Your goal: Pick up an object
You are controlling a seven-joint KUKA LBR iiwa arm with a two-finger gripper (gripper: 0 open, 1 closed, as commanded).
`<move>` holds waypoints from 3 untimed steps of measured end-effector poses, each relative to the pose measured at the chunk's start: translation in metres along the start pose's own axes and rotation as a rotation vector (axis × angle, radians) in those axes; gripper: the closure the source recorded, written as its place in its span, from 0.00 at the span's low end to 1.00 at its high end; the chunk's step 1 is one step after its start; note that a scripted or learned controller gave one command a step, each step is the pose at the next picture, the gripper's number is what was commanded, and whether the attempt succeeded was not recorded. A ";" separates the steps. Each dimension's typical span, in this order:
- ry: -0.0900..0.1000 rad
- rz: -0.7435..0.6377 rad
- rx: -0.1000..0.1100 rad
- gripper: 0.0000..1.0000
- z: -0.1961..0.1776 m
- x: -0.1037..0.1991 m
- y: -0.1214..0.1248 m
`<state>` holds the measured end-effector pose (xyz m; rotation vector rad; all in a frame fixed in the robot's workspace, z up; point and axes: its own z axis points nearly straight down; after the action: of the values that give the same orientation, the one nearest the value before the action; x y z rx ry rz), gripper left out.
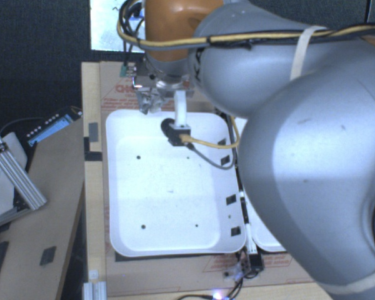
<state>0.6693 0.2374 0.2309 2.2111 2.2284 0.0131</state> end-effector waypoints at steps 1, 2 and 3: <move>0.000 0.002 -0.005 1.00 -0.110 -0.003 0.001; -0.006 0.006 0.014 1.00 0.000 -0.003 -0.002; -0.001 0.003 -0.002 1.00 -0.092 -0.003 0.001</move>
<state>0.6696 0.2344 0.3232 2.2136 2.2236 0.0145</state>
